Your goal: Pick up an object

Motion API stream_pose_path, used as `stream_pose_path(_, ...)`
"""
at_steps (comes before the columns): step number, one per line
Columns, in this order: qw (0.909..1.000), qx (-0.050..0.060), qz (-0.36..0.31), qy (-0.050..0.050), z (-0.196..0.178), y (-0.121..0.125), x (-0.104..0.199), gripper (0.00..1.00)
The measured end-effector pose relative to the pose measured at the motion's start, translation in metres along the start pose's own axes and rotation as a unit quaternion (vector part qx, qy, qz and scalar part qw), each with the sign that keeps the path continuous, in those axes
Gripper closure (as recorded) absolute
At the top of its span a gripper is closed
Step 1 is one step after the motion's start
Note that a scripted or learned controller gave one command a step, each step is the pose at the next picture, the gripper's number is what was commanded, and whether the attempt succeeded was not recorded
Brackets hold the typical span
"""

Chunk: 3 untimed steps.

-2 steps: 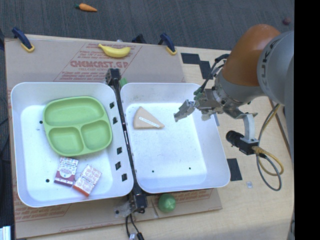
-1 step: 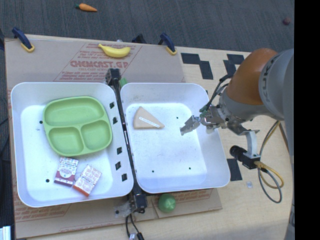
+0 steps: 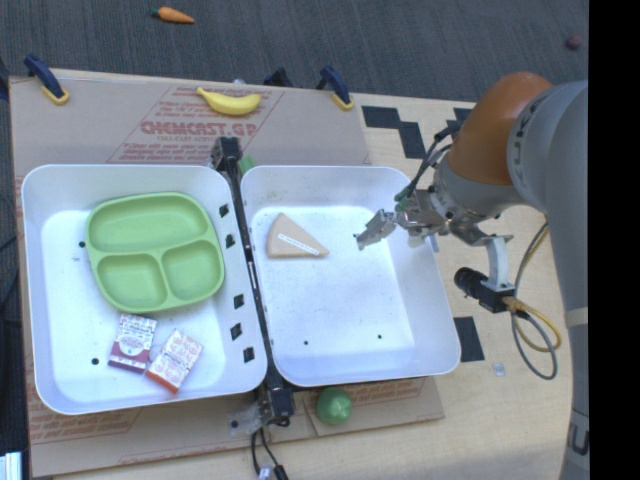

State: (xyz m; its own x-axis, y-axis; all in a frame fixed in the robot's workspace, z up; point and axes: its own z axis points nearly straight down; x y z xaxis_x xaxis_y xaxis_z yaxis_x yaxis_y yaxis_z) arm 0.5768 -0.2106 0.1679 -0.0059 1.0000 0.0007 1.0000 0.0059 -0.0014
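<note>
In the camera view, the metal gripper (image 3: 374, 230) hovers over the right bin (image 3: 430, 308); I cannot tell how its jaws stand. A tan, wedge-shaped sandwich (image 3: 293, 239) lies apart to its left on the smooth white plastic floor.

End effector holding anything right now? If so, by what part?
Nothing held. The end effector hangs in the right bin, apart from the sandwich wedge; nothing sits between its fingers.
</note>
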Motion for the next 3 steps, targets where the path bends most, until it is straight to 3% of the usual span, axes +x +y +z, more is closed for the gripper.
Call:
stream_pose_path(1, 1.0000, 0.000, 0.000, 0.000, -0.042, 0.006, 0.000, 0.00)
stream_pose_path(2, 1.0000, 0.001, -0.002, 0.000, 0.018, 0.017, 0.001, 0.00)
stream_pose_path(3, 1.0000, -0.001, 0.001, 0.000, -0.018, -0.001, 0.000, 0.00)
